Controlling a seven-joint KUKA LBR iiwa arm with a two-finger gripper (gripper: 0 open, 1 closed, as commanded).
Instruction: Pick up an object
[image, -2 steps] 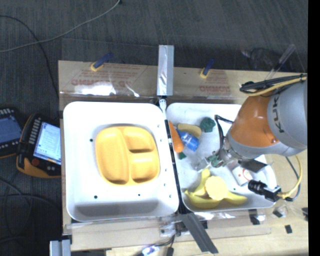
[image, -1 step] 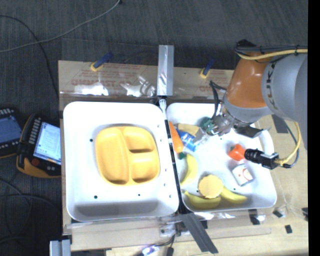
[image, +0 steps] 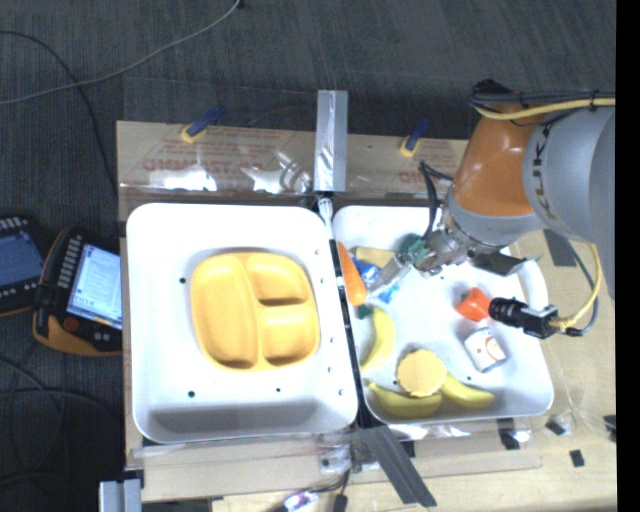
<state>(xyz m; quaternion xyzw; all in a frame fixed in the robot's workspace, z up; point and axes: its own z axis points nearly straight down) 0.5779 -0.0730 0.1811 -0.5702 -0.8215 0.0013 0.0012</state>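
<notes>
The pincer hangs low in the right bin, grip hidden from me, and the nearest thing, a blue-and-white packet, lies just to its left.

i see open floor mid right bin, between the bananas, carrot and small white box. the left bin is mostly taken by a yellow tray.

glossy yellow plastic tray; smooth white plastic bins; dark rough carpet; crinkled clear film.
</notes>
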